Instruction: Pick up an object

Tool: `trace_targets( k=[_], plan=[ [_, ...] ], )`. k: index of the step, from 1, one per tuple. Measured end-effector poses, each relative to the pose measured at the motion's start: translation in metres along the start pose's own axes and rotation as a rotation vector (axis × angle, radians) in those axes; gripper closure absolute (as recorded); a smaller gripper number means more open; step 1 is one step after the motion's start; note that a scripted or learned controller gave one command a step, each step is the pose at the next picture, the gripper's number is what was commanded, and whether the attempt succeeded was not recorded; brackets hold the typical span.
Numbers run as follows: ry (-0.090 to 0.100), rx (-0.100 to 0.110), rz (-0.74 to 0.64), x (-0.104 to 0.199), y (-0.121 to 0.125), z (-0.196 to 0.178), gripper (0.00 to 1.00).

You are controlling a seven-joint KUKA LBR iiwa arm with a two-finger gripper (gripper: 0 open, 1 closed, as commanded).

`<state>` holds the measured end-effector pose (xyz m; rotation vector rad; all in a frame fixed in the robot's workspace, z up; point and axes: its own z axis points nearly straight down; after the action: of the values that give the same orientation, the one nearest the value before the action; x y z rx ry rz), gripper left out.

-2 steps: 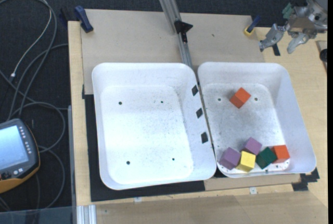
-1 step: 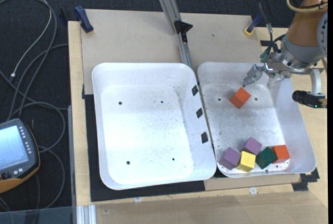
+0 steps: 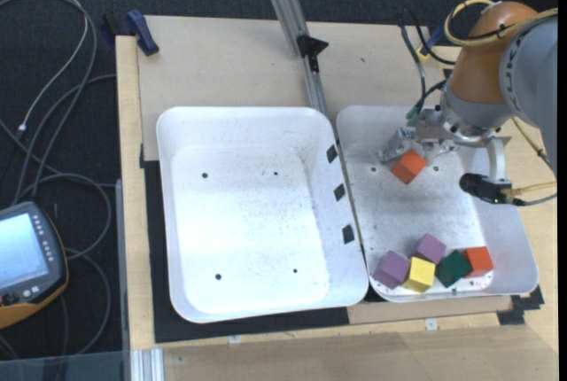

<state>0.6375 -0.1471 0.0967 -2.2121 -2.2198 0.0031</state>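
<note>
1. Dark carpeted floor with loose cables, around a wooden bench (image 3: pixel 221 60) bearing two shallow white bins side by side.
2. Left bin (image 3: pixel 177 131), the larger, speckled and bare of blocks.
3. Right bin (image 3: pixel 496 237), with blocks crowded along its near edge.
4. Grey arm (image 3: pixel 532 60) with orange band, reaching in from the right over the right bin's far half.
5. Gripper (image 3: pixel 412 153) pointing down, fingers closed around an orange cube (image 3: pixel 408 167); cube tilted and apparently lifted clear of the bin floor, near the bin's far left part.
6. Cluster of small blocks well apart from the gripper: purple cube (image 3: pixel 392 268), yellow cube (image 3: pixel 421 274), second purple cube (image 3: pixel 431 247), green cube (image 3: pixel 454 268), second orange cube (image 3: pixel 478 260).
7. Likely risk: grip seemingly on a corner or edge, given the tilt, so a slip or twist out of the fingers during further lifting; a fall back into the bin, possibly a bounce toward the divider.
</note>
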Motion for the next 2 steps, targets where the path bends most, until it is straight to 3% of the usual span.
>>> trace_targets(
  k=[2],
  plan=[
    [-0.002, -0.004, 0.002, 0.007, -0.011, -0.003, 0.00]
  ],
)
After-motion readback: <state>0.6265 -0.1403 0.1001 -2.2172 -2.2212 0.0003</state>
